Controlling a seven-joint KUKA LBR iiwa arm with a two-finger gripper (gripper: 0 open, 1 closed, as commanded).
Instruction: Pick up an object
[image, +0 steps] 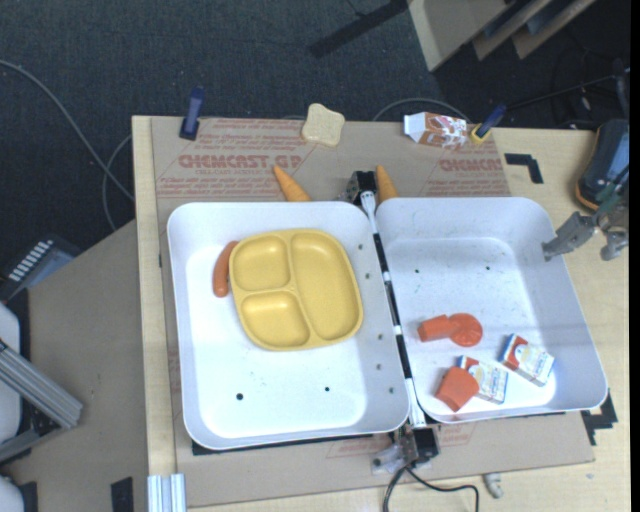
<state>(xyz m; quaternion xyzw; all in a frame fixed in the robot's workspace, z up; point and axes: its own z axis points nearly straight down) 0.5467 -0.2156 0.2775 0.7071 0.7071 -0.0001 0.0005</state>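
Currently, in the camera view, the gripper (585, 232) hangs at the right bin's (470, 215) far right rim, well apart from the orange cup-like toy (452, 329) and two small cartons (527, 360) — descend squarely over one. Finger state: cannot tell — small, blurred, partly cut off.
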